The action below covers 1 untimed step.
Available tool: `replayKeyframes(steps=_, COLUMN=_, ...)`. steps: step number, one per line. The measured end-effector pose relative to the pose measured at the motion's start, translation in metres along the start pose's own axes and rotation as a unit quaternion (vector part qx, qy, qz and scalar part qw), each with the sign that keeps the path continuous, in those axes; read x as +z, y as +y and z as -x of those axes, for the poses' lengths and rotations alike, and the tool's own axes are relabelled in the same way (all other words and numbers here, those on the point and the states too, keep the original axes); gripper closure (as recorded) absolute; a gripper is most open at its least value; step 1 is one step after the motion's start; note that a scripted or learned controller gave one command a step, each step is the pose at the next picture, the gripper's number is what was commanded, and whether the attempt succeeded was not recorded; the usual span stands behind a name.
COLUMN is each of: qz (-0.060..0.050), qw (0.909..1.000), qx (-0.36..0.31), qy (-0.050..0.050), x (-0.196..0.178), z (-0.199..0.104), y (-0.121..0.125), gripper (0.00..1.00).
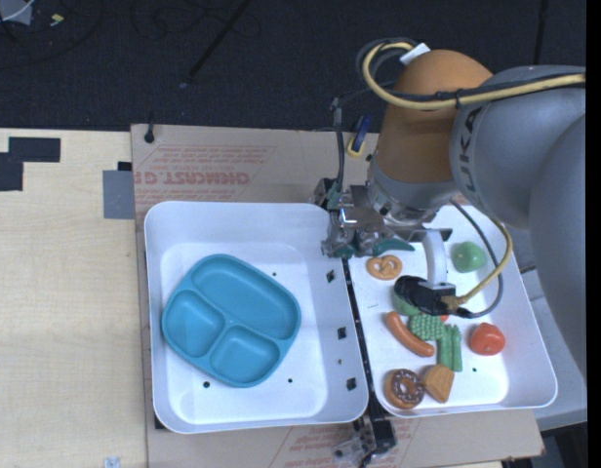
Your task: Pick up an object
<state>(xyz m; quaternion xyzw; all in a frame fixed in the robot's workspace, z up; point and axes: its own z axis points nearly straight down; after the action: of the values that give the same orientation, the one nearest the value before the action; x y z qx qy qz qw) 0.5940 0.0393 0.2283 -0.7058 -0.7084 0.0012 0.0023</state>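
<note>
My gripper (351, 238) hangs low over the ridge between the two bins, near their far end. Just to its right, in the right bin (538, 361), lies a small brown pretzel (383, 267). The same bin holds a green round fruit (467, 256), a red tomato (487, 339), an orange sausage (409, 334), a bumpy green vegetable (447, 341), a chocolate donut (406, 388) and a small orange piece (439, 383). I see nothing held in the gripper.
A blue divided plate (232, 318) lies in the left bin (156, 281). The arm's grey and orange body covers the far part of the right bin. Cardboard lies under both bins, with a wooden bench to the left.
</note>
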Motion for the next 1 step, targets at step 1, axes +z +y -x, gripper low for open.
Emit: replayKeyframes(steps=1, qz=-0.001, qw=1.0000, qx=0.000, qy=0.000, x=0.0013, z=-0.0518, y=-0.0290, gripper=1.00)
